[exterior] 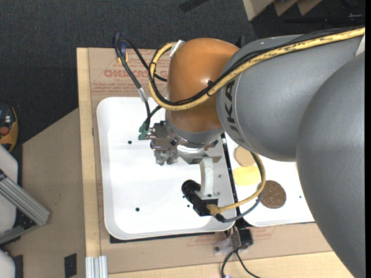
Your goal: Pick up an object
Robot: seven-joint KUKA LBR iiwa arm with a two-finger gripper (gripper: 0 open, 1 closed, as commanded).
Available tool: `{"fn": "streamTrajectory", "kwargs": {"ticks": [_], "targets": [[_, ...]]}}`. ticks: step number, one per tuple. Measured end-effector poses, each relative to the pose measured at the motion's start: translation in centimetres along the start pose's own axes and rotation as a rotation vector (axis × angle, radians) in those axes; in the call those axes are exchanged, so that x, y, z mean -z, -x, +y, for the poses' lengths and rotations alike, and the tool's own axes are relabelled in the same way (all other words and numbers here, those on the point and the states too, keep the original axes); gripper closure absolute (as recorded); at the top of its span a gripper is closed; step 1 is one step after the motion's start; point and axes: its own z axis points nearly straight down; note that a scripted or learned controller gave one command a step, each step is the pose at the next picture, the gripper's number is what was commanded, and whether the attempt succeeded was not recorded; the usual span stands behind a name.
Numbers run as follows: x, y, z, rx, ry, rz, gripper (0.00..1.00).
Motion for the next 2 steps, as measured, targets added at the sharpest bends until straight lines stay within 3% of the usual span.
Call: {"fn": "streamTrajectory", "kwargs": {"ticks": [1,2], "targets": [[1.8,0.3,-2.3,0.002,0.003,0.002,1.00],[3.8,-0.6,-2.2,0.004,0.008,0.003,1.00]]}}
